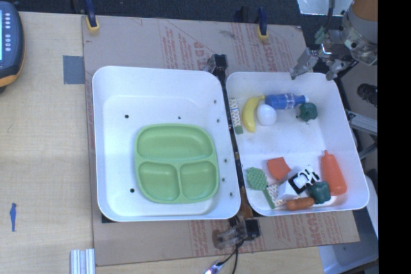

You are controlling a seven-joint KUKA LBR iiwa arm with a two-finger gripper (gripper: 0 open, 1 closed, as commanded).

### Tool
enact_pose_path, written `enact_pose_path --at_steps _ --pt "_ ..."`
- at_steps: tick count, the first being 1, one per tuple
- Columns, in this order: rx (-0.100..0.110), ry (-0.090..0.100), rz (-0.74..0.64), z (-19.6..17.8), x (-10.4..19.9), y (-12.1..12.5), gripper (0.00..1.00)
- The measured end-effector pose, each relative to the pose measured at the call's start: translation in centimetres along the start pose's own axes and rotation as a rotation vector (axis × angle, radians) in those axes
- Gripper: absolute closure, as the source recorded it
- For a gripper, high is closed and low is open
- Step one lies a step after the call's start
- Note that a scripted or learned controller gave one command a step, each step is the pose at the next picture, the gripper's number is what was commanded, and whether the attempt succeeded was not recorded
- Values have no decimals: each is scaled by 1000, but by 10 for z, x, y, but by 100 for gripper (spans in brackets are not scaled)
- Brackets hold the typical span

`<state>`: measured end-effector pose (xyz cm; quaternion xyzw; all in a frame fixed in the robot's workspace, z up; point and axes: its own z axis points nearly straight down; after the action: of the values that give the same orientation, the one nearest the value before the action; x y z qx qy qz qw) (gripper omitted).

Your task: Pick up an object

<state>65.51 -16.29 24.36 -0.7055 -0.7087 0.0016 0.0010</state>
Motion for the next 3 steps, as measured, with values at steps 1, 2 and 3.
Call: enact_pose_path --at_steps 1,2,3 --pt "-9 -2 1 118 33 4 0" --pt "15 5 2 155 66 -116 0" --pt "5 2 2 153 54 -171 0"
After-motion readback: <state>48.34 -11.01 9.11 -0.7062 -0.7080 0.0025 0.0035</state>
